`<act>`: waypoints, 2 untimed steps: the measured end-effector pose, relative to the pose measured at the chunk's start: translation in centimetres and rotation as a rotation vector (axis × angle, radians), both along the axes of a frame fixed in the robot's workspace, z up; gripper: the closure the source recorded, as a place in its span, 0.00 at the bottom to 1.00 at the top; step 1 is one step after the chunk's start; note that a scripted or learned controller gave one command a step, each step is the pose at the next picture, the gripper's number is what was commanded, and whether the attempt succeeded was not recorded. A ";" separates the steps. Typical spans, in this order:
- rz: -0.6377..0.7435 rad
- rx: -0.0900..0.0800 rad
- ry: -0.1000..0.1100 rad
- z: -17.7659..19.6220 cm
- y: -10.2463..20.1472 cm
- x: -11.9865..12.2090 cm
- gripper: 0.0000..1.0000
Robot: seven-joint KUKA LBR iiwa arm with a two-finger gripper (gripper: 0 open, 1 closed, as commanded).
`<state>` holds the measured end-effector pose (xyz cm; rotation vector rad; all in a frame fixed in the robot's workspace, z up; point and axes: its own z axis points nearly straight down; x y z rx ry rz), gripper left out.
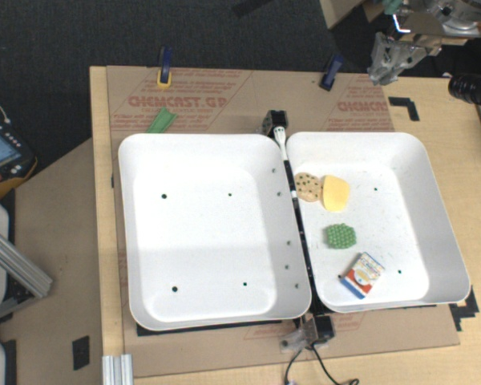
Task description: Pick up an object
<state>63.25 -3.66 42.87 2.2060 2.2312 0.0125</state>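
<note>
Nearest, a small red-and-blue carton [361, 274] lies in the right bin [433, 215]; behind it a green ball [340, 236], yellow piece [336, 193], cookie [307, 187]; pincer [382, 73] hangs beyond the bin, grip impossible to tell.

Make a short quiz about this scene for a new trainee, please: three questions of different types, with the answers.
1. True or false: the gripper is inside the left bin.
2. Which item lies nearest the camera in the right bin? A) cookie B) yellow piece C) small carton
3. Fill in: the round green object lies between the yellow piece and the ____.

Key: 1 false, it hangs above the bench beyond the right bin; 2 C; 3 small carton.
</note>
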 end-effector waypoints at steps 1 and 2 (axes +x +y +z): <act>-0.020 -0.003 0.020 -9.6 -7.6 -5.9 1.00; -0.018 -0.003 0.012 -10.0 -12.5 -12.3 1.00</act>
